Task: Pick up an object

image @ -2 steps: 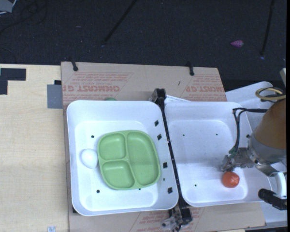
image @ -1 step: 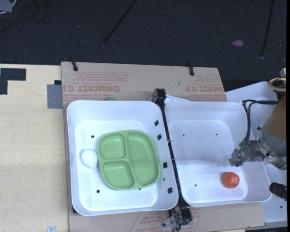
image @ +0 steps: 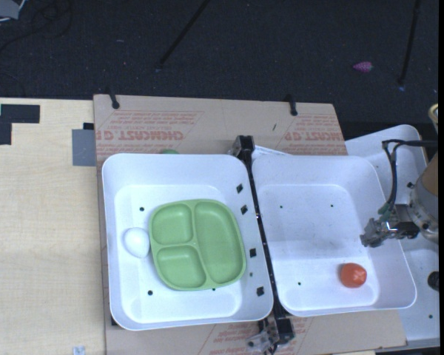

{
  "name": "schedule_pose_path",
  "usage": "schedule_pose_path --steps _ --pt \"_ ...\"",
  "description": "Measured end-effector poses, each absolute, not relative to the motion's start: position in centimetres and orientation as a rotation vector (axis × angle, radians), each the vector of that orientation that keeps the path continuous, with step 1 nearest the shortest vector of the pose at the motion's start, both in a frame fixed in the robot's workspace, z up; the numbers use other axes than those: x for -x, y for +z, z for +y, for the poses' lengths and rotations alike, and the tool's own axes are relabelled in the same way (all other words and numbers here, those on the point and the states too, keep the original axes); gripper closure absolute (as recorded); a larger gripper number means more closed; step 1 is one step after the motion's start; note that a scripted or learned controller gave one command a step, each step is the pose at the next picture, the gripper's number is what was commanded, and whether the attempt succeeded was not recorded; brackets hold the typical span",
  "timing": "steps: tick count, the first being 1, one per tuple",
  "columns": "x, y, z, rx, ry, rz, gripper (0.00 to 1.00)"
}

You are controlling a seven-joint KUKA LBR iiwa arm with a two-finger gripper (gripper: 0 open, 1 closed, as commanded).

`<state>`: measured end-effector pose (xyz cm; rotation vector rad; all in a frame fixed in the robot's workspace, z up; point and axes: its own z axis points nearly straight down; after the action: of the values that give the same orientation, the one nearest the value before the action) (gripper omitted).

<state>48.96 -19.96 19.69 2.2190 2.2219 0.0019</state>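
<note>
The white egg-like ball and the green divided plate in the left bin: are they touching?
Touching, it seems. The camera view shows the white ball pressed against the left rim of the green plate, with no bin floor visible between them.

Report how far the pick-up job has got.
Done: nothing is lifted yet. The orange ball lies on the floor of the right bin; the green plate and white egg lie in the left bin. In hand: the gripper sits at the right bin's right edge. Left: close on an object and raise it.
</note>
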Motion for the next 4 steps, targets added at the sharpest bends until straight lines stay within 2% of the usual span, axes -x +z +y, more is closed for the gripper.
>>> schedule_pose_path --steps 1,2,4 --pt "-49.0 22.9 -20.0 -2.22 0.001 2.222 1.0" --pt "-49.9 23.7 -14.5 -2.217 0.002 2.23 1.0" --pt "-50.1 24.4 -5.4 -2.219 -0.001 2.23 1.0"
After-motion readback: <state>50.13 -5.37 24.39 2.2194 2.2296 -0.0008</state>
